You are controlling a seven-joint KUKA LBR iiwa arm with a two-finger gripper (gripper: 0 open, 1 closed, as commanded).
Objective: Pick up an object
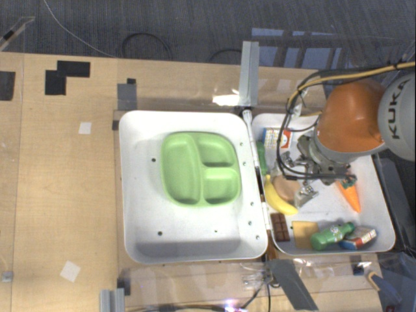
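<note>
The right bin (pixel 383 229) holds several small items. A yellow banana (pixel 278 200) lies along its left side with a tan round piece (pixel 286 187) beside it. An orange carrot (pixel 351 195) lies to the right. A green bottle (pixel 330 235), a red and blue can (pixel 359 239), a yellow block (pixel 303 229) and a brown chocolate bar (pixel 279 226) sit along the front. My gripper (pixel 305 192) hangs low over the bin's middle, just right of the banana and the tan piece. The orange wrist band (pixel 351 117) hides what lies behind it.
The left bin (pixel 143 226) carries a green divided plate (pixel 198 168). A printed box (pixel 276 137) and a green item (pixel 261 155) lie at the right bin's back left. A metal post (pixel 249 73) stands behind the wall between the bins. Black cables (pixel 289 161) loop beside the wrist.
</note>
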